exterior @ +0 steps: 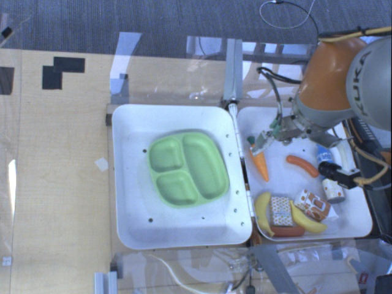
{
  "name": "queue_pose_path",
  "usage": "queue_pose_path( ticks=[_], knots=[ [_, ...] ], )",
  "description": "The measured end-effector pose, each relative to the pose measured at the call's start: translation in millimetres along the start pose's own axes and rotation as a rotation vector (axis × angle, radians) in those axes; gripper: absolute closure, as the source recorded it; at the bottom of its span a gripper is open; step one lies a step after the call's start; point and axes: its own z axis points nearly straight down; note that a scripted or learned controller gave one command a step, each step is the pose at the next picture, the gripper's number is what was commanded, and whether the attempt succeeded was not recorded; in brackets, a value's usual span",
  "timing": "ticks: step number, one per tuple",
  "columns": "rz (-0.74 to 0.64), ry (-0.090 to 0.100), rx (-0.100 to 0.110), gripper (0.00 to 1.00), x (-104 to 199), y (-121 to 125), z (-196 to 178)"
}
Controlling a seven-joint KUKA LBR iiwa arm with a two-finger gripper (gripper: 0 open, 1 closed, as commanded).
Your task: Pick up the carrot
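Camera view shows the gripper (pixel 264 141) just above the carrot (pixel 260 163); its opening I cannot tell. I judge the carrot light, stiff, tapered; I would grasp its thick top.

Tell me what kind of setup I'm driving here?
Likely a lab test bench for robot picking: two white bins side by side, toy food like the carrot and bananas, and loose cabling behind the arm.

Arm in from right, wrist pitched down-left.
Grey link with orange band sits upper right; wrist angles down and to the left. Gripper (pixel 264 141) is low at the left end of the arm, fingertips pointing down-left. Cables loop along the wrist. Finger gap too small to read.
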Motion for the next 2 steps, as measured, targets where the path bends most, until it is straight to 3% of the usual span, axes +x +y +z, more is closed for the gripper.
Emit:
queue_pose_path(
  ticks=[1,2],
  knots=[
    [-0.263,-0.001,-0.002,0.0,1,-26,-1],
    [-0.62,-0.003,-0.005,0.0,63,-20,-96]
  ],
)
